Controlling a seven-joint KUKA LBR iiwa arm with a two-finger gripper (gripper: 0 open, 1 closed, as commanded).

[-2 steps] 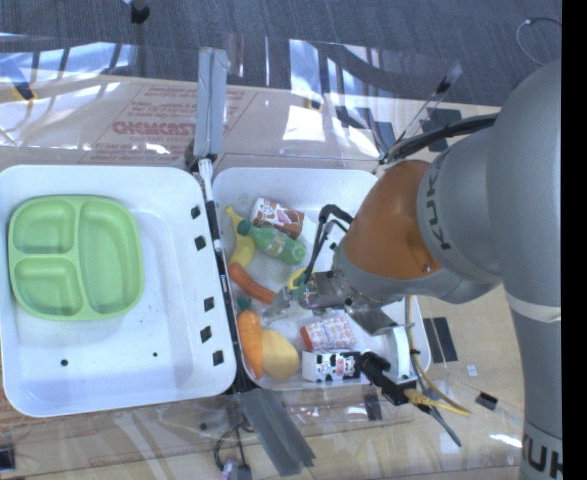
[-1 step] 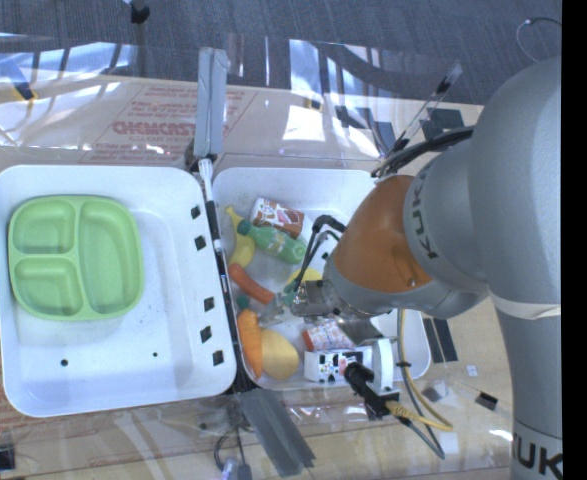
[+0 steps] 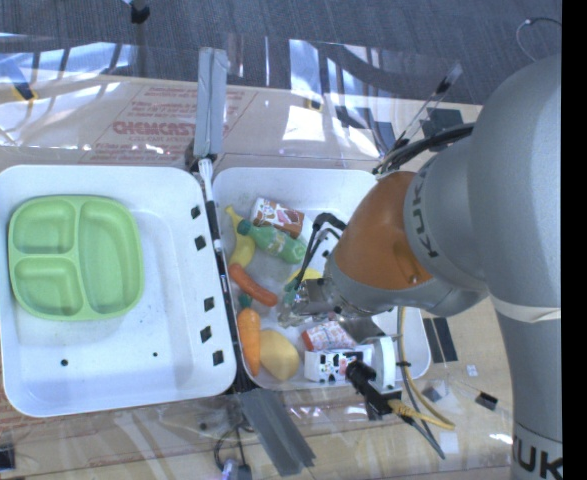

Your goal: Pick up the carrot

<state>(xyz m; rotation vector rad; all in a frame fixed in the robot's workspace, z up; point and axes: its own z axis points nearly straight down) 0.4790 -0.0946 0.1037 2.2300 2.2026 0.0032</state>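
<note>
The gripper hangs low over the middle of the right bin. The wrist hides it from above, so I cannot tell whether it is open or closed, and nothing can be seen held in it.

Things crowd around it:
- A slim red-orange stick lies just to the gripper's left in the view, slanting towards it.
- A green bottle, a red-and-white can and a yellow banana-like piece lie beyond the gripper, towards the bin's far wall.
- A white packet lies on the near side of the gripper, partly under the arm.
- A rounded yellow piece lies to the gripper's near left.

The carrot lies farther left than that yellow piece and touches it. It is lower-left of the gripper, close against the bin's left wall. With the wall on one side and the yellow piece on the other, there is little free room at its flanks. The stick lies just beyond its far end.

The carrot's long axis runs along that wall, from far to near in the view. I cannot tell which end is the tip.

Past the wall, well away from the gripper, the left bin holds a green divided plate with bare white floor beside it.
</note>
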